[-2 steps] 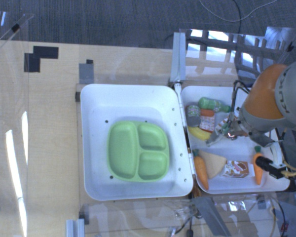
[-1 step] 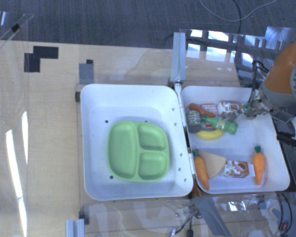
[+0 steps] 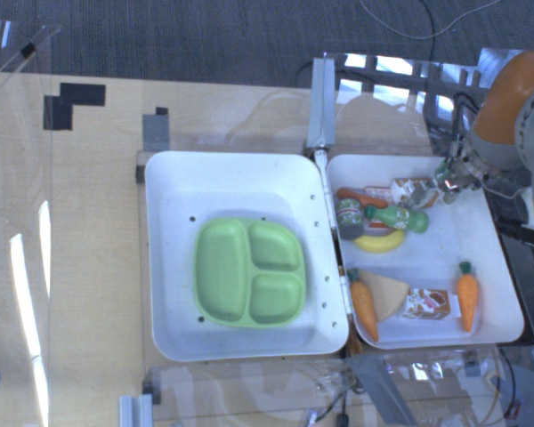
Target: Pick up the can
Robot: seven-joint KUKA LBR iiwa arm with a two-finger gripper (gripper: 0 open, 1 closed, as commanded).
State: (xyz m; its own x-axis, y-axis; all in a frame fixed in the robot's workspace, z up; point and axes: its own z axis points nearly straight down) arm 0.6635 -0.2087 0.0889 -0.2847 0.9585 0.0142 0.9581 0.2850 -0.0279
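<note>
The can (image 3: 348, 213) is small, with a dark green and grey label, and rests against the left wall of the right bin (image 3: 498, 265). A green bottle (image 3: 397, 219) lies just to its right, with a red item (image 3: 363, 196) above it. My gripper (image 3: 445, 183) hangs over the bin's upper right part, near a crinkled packet (image 3: 411, 190). It is well to the right of the can and apart from it. The orange band (image 3: 509, 96) of the arm shows at the far right.
A banana (image 3: 379, 241) lies below the bottle. Two toy carrots (image 3: 363, 304) (image 3: 466, 297), a tan wedge (image 3: 388, 295) and a snack packet (image 3: 426, 303) fill the bin's front. The left bin (image 3: 169, 194) holds a green divided plate (image 3: 249, 272).
</note>
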